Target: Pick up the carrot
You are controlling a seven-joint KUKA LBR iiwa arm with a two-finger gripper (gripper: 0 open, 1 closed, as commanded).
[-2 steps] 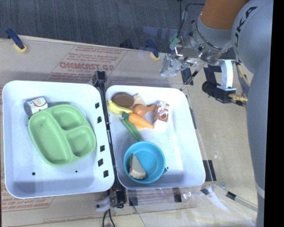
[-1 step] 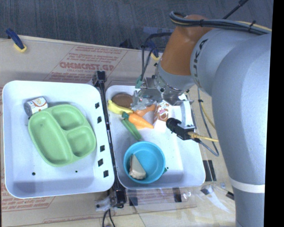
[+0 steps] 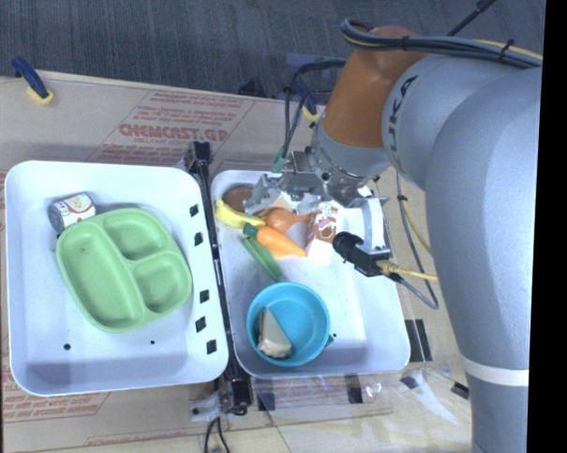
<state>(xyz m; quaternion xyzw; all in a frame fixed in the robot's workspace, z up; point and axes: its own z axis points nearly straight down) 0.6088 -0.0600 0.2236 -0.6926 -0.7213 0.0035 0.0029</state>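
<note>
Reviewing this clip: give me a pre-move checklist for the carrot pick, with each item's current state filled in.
1. Carrot in view, lying in the right bin: ok.
2. Pincer positioned over the carrot's end of the bin: ok.
3. Pincer open or shut: cannot tell.
4. Carrot held between the pincer's tips: cannot tell.
5. Room around the carrot: not ok; a banana and other items crowd it.
6. Blue bowl apart from the carrot: ok.

Grey arm (image 3: 454, 181) low, end effector (image 3: 283, 195) downward
</note>
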